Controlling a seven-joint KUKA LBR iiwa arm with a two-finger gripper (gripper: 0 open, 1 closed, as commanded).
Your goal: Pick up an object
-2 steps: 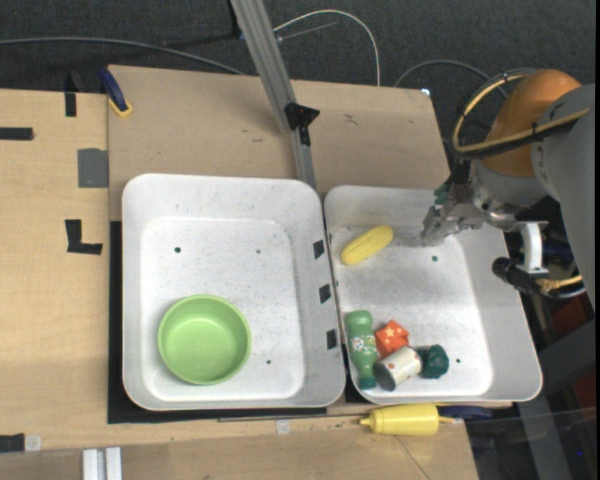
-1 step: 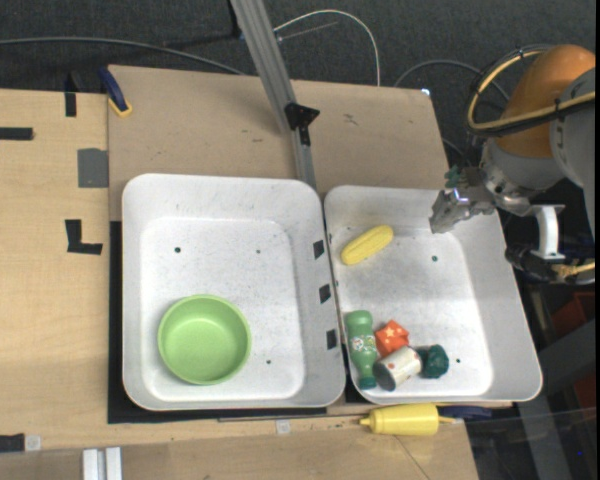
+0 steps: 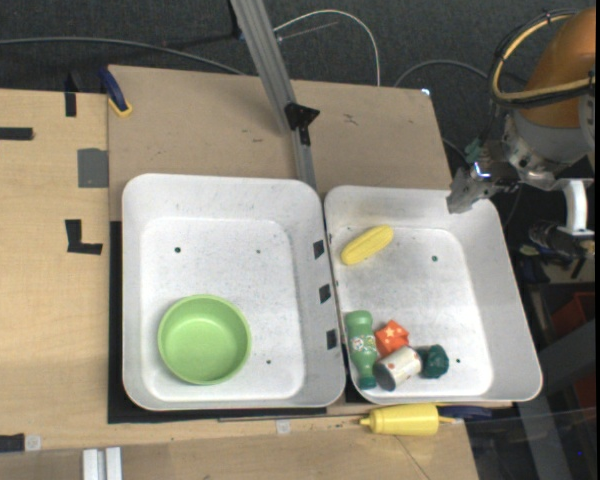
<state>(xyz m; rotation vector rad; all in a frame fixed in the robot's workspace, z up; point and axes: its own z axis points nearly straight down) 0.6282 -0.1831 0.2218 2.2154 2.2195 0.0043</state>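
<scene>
The right bin point(image 3: 480, 298) holds a yellow corn-like piece point(image 3: 366, 245) near its back left. A cluster lies at its front: a green bottle point(image 3: 359, 343), an orange-red piece point(image 3: 390, 337), a white cylinder with a dark end point(image 3: 398, 367) and a dark green piece point(image 3: 435, 360). A green bowl point(image 3: 204, 339) sits in the front of the left bin point(image 3: 220, 208). My gripper point(image 3: 464, 192) hangs over the back right corner of the right bin, well away from every object.
A yellow bottle point(image 3: 405, 420) lies on the bench just in front of the right bin. A grey pole point(image 3: 270, 58) slants down to the gap between the bins. Cables run along the back of the bench.
</scene>
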